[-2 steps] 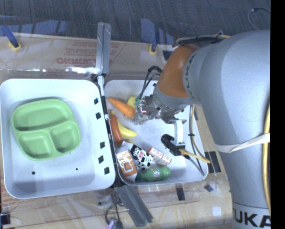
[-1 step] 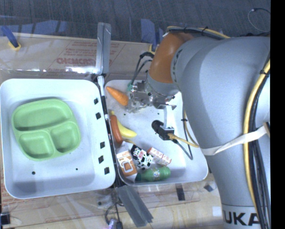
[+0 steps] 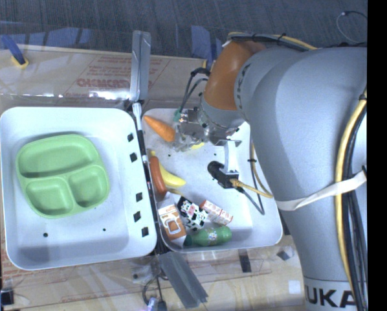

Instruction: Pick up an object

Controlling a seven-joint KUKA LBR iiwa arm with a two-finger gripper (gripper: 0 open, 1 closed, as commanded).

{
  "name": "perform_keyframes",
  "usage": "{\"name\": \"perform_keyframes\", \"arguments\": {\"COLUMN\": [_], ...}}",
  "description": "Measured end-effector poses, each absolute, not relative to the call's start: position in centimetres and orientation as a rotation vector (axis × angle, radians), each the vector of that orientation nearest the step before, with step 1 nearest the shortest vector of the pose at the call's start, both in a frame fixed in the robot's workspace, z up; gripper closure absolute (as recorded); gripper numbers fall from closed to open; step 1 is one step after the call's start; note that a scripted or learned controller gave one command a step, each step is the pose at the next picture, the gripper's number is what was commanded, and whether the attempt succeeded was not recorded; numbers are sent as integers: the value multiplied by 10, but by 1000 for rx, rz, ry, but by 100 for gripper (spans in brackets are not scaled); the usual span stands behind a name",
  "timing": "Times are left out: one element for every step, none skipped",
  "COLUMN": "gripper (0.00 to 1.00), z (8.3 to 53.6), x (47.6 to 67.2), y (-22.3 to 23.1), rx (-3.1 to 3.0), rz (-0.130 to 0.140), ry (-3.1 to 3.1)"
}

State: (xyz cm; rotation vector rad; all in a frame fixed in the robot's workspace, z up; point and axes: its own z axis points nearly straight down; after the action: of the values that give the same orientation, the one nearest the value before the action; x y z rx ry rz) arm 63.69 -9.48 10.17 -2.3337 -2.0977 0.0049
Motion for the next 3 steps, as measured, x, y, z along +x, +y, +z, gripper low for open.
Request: {"name": "perform_keyframes", "arguments": {"gripper": [100, 0, 0], "z": [92, 93, 92], "x": [651, 650, 605], "y": [-139, -143, -97], "rx": [-2389, -2396, -2207], "rz": [1, 8, 5], "ry": [-2038, -2038, -2232]}}
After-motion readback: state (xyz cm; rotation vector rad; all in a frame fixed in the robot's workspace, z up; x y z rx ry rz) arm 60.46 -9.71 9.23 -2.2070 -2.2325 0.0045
